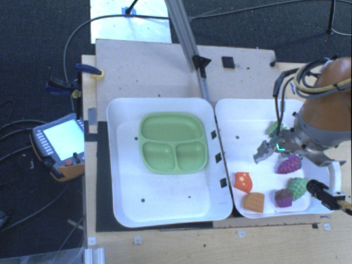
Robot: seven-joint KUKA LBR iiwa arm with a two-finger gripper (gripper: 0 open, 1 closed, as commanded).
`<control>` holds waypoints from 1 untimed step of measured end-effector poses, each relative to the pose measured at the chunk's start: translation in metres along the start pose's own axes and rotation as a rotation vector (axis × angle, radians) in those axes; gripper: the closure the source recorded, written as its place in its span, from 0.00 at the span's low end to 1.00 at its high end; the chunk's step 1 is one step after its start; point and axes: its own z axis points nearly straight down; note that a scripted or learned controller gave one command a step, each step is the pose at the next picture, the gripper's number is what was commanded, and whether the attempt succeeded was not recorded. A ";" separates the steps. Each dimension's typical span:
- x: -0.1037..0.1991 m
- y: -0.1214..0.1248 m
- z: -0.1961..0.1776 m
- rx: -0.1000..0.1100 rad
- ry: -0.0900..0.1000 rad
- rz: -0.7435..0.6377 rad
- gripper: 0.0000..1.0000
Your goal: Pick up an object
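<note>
From the camera view above the bench, two white bins sit side by side. The left bin (pixel 126 202) has a green divided plate (pixel 174 142) lying in it. The right bin (pixel 242 120) has small toy foods near its front edge: a red piece with a star (pixel 242 181), an orange waffle-like piece (pixel 254 202), a purple grape bunch (pixel 289 164), a green bumpy piece (pixel 298 187) and a small purple piece (pixel 284 197). Another little green thing (pixel 274 128) peeks out behind the arm.

The grey and orange arm (pixel 324 100) hangs over the right bin. Its gripper (pixel 265 151) points left, over the bare white floor just beside the grape bunch. I cannot tell if the fingers are apart or together, because they are small and blurry. Nothing shows between them.

What could go wrong? The toys sit close together, so the gripper could bump one while going for another. The grape bunch is round and bumpy and might slip out. The gripper could also close on bare floor and catch nothing.

The arm's big body covers the right side of the bin, so there may be toys under it.
</note>
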 end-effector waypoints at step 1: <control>0.000 0.000 -0.001 -0.002 0.000 0.000 0.00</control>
